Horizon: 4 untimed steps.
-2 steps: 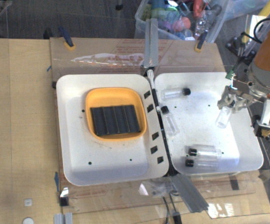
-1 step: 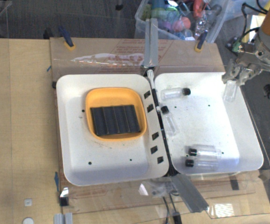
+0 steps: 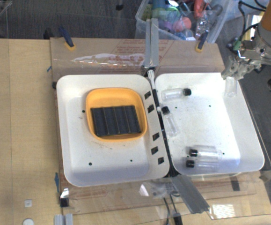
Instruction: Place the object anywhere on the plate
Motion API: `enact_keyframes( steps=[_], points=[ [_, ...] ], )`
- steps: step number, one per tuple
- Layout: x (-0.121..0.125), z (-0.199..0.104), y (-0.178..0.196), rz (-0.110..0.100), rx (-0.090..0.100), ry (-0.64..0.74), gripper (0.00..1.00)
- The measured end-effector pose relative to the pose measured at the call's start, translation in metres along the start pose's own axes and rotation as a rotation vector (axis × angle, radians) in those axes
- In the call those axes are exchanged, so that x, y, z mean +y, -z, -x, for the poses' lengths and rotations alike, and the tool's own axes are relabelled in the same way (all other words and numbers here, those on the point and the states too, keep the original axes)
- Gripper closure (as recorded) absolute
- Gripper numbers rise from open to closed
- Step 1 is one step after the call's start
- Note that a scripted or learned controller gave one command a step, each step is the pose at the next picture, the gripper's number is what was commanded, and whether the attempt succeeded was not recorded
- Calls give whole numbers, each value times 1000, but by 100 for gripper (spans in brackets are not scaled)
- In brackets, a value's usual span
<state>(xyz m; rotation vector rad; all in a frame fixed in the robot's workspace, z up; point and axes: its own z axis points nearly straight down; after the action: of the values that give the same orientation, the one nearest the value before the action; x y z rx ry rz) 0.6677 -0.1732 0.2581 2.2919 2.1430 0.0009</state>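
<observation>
The orange plate [image 3: 115,95] with a dark ribbed block sits in the left bin [image 3: 69,125]. Clear vials [image 3: 204,155] lie in the right bin [image 3: 247,139]. The gripper [image 3: 232,75], above that bin's far corner, seems clamped on one vial. Looks mid-carry; next comes a swing left.

no legible text, faint reddish print on the cardboard [image 3: 126,57], unreadable

Even, bright overhead light; white bins [image 3: 126,172] near blown out, soft shadows, slight overall blur, far background dim.
</observation>
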Motion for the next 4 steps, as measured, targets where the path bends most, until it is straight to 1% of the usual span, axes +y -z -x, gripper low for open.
enact_keyframes(
  steps=[1, 2, 3, 4],
  points=[
    [0, -12, 31, 2, 0, 215, 100],
    [0, -13, 93, 3, 0, 379, 100],
    [0, -3, 178, 5, -2, 636, 100],
    [3, 42, 178, 5, -2, 839, 100]
  ],
)
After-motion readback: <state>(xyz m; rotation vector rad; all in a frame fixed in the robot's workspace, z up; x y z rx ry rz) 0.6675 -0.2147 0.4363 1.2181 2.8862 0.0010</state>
